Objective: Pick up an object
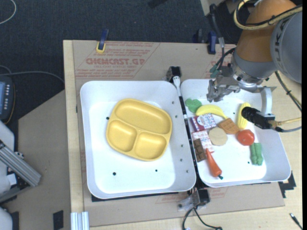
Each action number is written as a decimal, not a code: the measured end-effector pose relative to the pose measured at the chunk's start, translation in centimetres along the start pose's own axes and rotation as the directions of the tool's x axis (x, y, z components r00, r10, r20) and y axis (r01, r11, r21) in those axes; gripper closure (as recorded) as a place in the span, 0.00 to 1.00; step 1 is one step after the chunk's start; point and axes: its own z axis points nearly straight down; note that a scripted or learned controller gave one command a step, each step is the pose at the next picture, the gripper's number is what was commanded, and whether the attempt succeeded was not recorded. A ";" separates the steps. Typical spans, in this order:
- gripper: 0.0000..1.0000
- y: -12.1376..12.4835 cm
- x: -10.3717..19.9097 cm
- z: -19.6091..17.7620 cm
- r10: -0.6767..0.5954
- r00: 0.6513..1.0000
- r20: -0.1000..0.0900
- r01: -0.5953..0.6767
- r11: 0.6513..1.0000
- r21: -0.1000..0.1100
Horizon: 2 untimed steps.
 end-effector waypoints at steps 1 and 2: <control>1.00 1.5 1.5 0.2 0.003 1.000 0.000 -0.003 1.000 0.002; 1.00 1.3 0.8 -0.2 0.005 1.000 0.001 -0.005 1.000 0.002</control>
